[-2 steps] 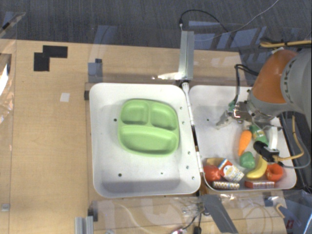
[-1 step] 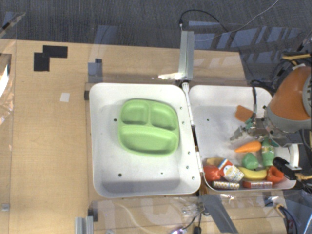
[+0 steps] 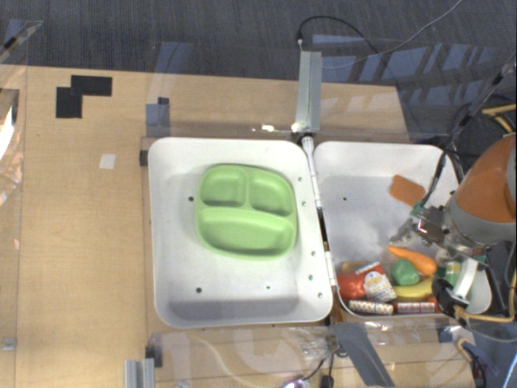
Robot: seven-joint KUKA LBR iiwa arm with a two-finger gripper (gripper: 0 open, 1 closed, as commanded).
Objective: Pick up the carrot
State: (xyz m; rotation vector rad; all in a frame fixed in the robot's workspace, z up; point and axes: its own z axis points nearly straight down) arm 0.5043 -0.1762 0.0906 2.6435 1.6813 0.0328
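Right now the gripper [image 3: 420, 231] hangs low at the right of the frame, just above the carrot [image 3: 412, 258]. I cannot tell how it is set. The carrot lies in the right bin [image 3: 363, 192], near its bottom edge, beside other toy food [image 3: 380, 285]. The upper part of that bin has open room.

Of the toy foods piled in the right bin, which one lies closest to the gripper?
The carrot: the orange one at the top of the pile, right beside the gripper. The green piece, banana and red item lie farther down.
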